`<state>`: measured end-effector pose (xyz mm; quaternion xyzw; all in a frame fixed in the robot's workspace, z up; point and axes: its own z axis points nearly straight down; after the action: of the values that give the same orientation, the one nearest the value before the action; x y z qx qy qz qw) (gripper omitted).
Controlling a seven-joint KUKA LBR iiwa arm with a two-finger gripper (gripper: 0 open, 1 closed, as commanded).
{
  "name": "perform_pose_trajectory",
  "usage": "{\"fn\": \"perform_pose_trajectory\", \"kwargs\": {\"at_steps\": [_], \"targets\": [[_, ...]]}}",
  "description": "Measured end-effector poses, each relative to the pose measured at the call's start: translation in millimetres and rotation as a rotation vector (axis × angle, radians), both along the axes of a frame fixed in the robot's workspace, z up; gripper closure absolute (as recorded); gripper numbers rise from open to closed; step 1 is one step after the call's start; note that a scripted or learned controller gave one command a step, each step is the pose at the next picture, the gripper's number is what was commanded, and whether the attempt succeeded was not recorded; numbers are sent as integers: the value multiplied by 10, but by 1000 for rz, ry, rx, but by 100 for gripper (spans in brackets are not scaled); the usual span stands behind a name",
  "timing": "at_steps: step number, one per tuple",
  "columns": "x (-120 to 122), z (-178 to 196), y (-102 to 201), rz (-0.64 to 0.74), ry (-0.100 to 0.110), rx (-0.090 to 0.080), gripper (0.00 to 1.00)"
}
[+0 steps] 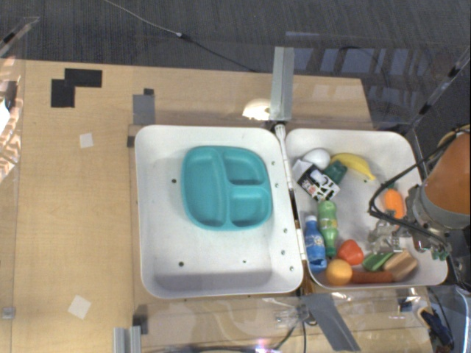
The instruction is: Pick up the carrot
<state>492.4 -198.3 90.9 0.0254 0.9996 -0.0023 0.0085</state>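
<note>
The arm comes in from the right over the right bin (412, 147), its gripper (388, 234) low among the clutter; whether the jaws are spread or pressed together I cannot tell. The carrot (394, 202) lies near the bin's right wall, just above the gripper. A teal tray (224, 187) sits in the left bin (158, 219).

The arm (449, 190) shows a rounded orange band above grey metal, with black cables looping alongside.
</note>
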Motion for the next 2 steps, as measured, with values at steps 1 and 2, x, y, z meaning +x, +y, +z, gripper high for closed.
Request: {"fn": "perform_pose_trajectory", "kwargs": {"at_steps": [1, 2], "targets": [[174, 351, 641, -198, 5, 8, 100], [322, 66, 1148, 14, 9, 5, 100]]}}
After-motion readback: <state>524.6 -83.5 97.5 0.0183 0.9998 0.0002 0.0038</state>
